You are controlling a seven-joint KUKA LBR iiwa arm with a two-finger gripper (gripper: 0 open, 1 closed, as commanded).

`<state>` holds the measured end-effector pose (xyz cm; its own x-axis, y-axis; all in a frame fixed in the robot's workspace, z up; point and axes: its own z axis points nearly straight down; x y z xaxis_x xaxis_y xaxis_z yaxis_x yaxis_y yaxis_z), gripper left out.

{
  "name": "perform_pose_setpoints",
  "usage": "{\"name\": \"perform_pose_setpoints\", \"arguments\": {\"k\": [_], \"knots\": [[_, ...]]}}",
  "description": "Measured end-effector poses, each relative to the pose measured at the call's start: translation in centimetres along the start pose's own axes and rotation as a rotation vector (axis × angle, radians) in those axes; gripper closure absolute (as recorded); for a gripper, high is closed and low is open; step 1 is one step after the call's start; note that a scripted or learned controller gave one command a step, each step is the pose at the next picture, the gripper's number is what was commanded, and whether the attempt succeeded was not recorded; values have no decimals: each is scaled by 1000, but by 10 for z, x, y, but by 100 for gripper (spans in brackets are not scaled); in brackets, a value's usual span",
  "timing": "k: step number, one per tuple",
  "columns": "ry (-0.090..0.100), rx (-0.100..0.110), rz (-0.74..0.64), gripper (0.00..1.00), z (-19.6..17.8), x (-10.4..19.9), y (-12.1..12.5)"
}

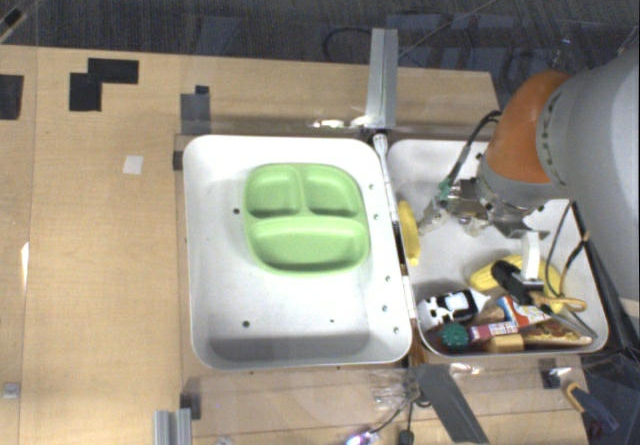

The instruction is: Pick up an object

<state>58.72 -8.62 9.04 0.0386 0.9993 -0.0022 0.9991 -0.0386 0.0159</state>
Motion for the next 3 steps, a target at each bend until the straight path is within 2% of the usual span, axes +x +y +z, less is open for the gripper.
{"name": "perform_pose_setpoints", "arguments": {"k": [1, 2, 3], "knots": [[0, -4, -66, 0, -3, -25, -94], [1, 0, -414, 0, 1, -45, 20], [1, 2, -376, 0, -1, -66, -27]]}}
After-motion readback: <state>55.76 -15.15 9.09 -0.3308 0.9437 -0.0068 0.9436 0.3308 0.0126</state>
